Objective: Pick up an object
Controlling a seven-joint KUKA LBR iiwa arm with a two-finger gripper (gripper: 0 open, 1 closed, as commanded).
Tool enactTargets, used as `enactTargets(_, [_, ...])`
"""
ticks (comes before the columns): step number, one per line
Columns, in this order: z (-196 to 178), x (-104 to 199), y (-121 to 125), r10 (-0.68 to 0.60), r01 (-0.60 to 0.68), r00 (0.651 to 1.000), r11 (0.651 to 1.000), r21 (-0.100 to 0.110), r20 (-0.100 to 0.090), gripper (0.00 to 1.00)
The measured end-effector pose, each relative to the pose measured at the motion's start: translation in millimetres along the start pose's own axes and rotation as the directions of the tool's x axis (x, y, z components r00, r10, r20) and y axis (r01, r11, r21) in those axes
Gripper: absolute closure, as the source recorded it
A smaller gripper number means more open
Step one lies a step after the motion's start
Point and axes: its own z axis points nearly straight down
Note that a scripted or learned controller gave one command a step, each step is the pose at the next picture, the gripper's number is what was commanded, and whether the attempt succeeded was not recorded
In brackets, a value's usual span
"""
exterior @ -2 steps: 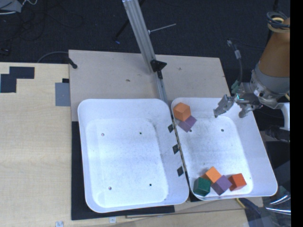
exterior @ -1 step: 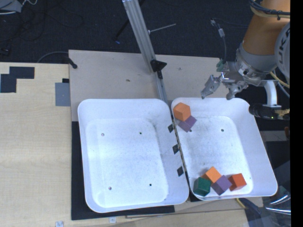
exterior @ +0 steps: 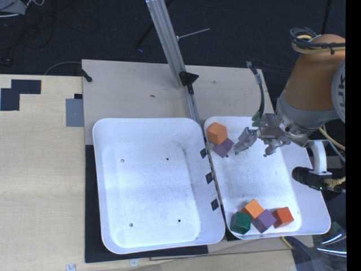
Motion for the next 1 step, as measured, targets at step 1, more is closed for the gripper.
enactTargets(1, [35.7, -18.6, 72.4, -0.005, 0.005, 1.000, 1.000, -0.007, 0.004, 0.00])
